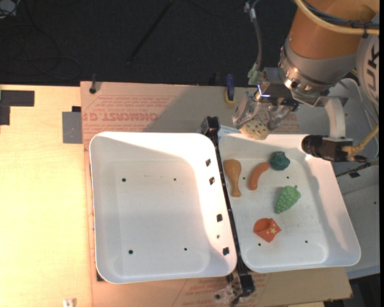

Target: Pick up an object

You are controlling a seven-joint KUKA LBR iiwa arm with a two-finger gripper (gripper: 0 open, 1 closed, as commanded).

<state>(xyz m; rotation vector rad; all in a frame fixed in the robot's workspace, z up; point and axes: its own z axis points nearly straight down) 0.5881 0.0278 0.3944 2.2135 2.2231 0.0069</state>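
Tabletop (32, 190): we see pale wood on the left, with a brown board under two white bins.
Arm (326, 37): we see its orange band and grey wrist at the top right, reaching in over the far edge of the right bin.
Left bin (109, 171): we see a shallow white tray with small dark dots on its floor.
Right bin (333, 235): it touches the left bin along a clipped seam and holds five toys.
Pincer (259, 121): we see it above the right bin's far left corner, its fingers closed around a cream block with dots.
Cream block (256, 130): it looks like a die, gripped at the fingertips, over the bin's rim.
Green bumpy fruit (287, 198): mid-bin, right of centre.
Tan drumstick (233, 175): near the seam.
Orange sausage (257, 174): just beside the drumstick.
Red piece (267, 229): nearest us.
Dark green lump (280, 160): far side, near the sausage's tip.
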